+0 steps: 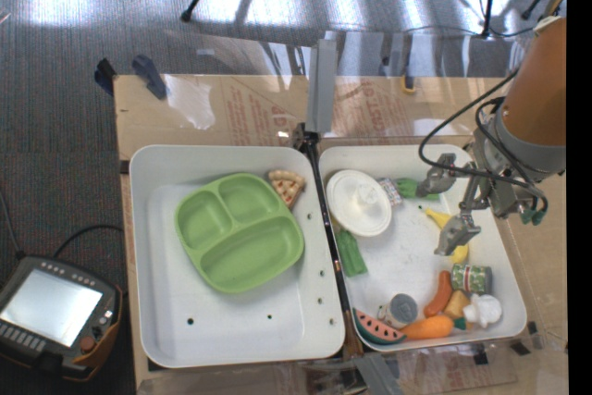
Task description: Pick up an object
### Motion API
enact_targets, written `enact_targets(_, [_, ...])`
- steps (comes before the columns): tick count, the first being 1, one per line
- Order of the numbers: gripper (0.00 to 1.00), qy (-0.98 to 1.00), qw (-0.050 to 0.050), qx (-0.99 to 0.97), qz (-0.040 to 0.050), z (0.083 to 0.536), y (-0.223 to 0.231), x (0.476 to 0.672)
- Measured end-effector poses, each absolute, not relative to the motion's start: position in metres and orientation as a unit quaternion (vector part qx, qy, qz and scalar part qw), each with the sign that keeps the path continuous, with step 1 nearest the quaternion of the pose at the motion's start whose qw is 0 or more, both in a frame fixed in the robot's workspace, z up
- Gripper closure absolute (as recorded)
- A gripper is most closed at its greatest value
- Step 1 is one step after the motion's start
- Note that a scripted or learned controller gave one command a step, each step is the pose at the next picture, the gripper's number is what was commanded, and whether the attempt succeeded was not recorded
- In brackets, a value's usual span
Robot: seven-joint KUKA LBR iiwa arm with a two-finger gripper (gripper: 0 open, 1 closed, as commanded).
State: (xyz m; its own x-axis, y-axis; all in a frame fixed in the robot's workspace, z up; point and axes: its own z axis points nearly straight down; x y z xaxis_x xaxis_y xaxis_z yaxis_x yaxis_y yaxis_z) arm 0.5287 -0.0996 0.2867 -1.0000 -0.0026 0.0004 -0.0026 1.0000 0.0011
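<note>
Camera view: gripper (pixel 447 216) hangs jaws spread, pinching nothing, over the right white bin's (pixel 514 287) right edge. Directly beneath: small yellow plastic banana (pixel 445 223), likely light, stiff, slick; take it across its narrow middle.

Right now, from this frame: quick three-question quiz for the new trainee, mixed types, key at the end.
1. True or false: the green divided tray lies in the left bin.
2. Multiple choice: what lies against the front rim of the right bin, at its left corner? A) a watermelon slice B) a spoon C) a sponge
3. Short answer: what toy food touches the green tray's far right corner?

Key
1. True.
2. A, the watermelon slice.
3. The waffle piece.

Note: the gripper hangs over the right bin near the banana; nothing shows between its fingers.
</note>
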Motion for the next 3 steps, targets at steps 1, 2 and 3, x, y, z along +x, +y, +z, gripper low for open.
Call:
enact_targets(1, [0.00, -1.000, 0.004, -0.026, -0.0014, 0.216, -0.131, 0.577])
enact_targets(2, [0.00, -1.000, 0.006, -0.017, -0.0023, 0.111, -0.182, 0.591])
enact_targets(3, [0.00, -0.927, -0.001, -0.376, 0.0031, 0.091, -0.123, 0.629])
